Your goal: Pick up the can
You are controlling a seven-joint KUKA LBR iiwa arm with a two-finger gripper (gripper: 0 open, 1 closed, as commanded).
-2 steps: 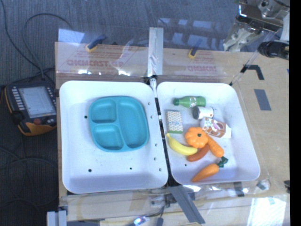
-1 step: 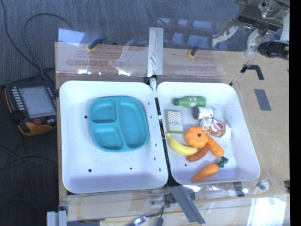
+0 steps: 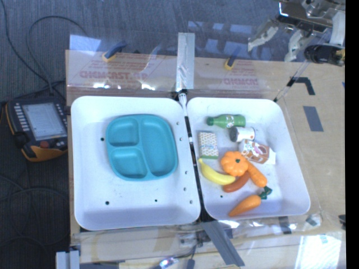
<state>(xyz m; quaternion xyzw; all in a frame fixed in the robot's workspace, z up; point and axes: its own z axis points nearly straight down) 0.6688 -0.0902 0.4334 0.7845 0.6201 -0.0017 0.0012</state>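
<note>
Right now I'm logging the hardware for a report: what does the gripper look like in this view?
At the top right, the gripper has a boxy metallic silver body with dark gaps. Two pale, whitish fingers stick out of it. Beside it sits a black cylindrical part with a white section above.

Two bins sit side by side. The left bin (image 3: 84, 167) holds a divided plate (image 3: 141, 147). The right bin (image 3: 291, 167) holds a bottle (image 3: 225, 120) at the rear, the can (image 3: 242, 134) just in front of it, and a banana (image 3: 215, 174) and carrot (image 3: 246, 204) nearer the front.
</note>
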